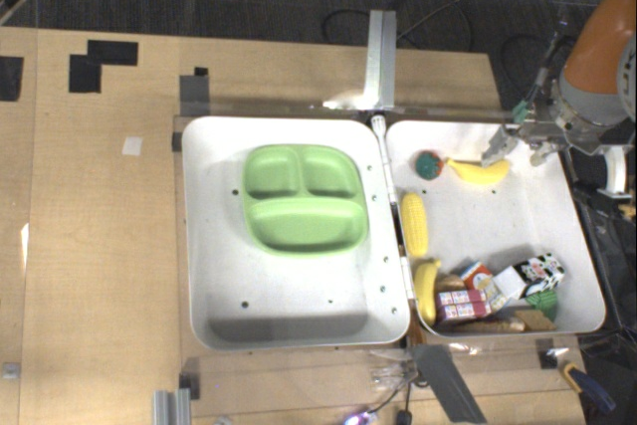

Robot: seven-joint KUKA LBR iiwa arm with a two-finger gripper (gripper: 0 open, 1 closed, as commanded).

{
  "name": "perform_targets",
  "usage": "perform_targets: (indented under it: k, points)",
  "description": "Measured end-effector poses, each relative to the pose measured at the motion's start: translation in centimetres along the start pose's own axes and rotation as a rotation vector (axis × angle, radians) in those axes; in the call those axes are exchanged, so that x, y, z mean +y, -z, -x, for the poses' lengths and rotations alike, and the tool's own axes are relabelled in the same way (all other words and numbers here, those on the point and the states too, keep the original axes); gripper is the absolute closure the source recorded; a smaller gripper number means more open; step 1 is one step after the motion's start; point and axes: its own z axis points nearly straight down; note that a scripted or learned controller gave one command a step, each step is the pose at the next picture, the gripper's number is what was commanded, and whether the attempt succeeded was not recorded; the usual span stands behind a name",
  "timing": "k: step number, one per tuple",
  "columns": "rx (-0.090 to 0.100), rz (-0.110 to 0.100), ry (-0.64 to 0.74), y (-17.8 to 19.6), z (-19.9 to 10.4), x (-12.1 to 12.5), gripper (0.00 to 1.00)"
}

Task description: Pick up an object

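While a green divided tray (303, 197) sits mid-floor in the left bin (204, 244), the right bin (518, 224) carries a teal ball (428, 164) touching a banana (479, 172) near its far edge, a corn cob (414, 223) along its left wall, and small cartons (498, 292) heaped at its near edge. Over the far right corner, the gripper (519, 146) hangs spread, one fingertip just beside the banana's end, pinching nothing.

banana (480, 172) | yellow, curved | lying flat | right bin (518, 224), far end, just beside teal ball (428, 164)
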Motion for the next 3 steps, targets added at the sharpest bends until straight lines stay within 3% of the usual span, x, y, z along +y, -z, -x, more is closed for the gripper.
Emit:
perform_targets:
  k: [1,2,3]
  points:
    - [0.0,0.006,0.176,-5.4,-0.1,1.8,0.0]
    - [-0.002,0.01,0.181,-4.2,-0.2,2.0,1.0]
    - [0.0,0.004,0.133,6.6,-5.2,1.4,1.0]
